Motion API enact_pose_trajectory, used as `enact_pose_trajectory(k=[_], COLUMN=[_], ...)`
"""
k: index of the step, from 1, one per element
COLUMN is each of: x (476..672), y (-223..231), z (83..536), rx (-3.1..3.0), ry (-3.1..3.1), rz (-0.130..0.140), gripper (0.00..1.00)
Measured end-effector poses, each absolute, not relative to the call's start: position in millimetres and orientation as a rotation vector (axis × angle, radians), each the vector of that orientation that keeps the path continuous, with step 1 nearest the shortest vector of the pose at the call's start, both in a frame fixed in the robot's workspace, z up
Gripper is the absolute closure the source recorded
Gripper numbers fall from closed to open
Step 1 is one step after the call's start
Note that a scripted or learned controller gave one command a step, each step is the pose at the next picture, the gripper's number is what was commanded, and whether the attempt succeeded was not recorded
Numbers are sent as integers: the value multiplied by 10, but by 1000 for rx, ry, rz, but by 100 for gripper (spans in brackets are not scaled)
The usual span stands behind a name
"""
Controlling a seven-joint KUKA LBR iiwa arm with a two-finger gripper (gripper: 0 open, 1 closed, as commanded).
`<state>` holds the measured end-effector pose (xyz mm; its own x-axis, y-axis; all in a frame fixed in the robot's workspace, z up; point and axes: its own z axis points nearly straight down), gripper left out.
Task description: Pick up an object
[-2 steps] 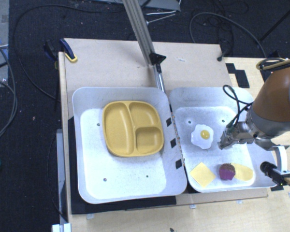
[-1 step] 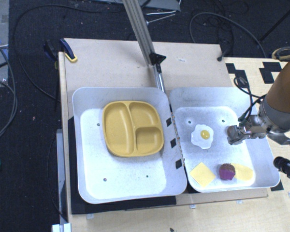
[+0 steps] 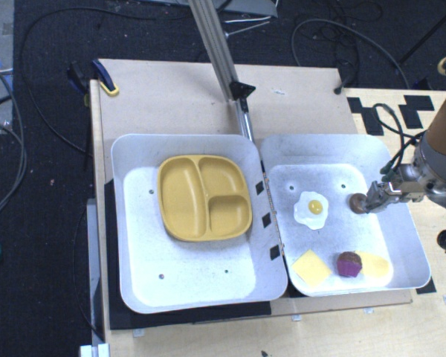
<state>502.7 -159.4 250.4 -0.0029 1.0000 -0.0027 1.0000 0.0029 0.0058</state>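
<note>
fried egg [image 3: 311,210], white with round yellow yolk, flat in right bin [image 3: 401,192]

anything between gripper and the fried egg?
No. In the camera view the gripper sits just right of the fried egg, with bare floor of the right bin between them.

Tan bench [image 3: 171,103]: two shallow white bins are borne side by side, left bin [image 3: 134,274] and right bin [image 3: 409,236], touching at the middle.
</note>
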Motion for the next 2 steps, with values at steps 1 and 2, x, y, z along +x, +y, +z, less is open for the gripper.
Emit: enact_pose_trajectory(k=[1, 2], x=[5152, 5311], y=[-1103, -572], z=[2366, 2254], rx=[2215, 2214], ry=[2229, 2230], rz=[0, 0], gripper=[100, 100])
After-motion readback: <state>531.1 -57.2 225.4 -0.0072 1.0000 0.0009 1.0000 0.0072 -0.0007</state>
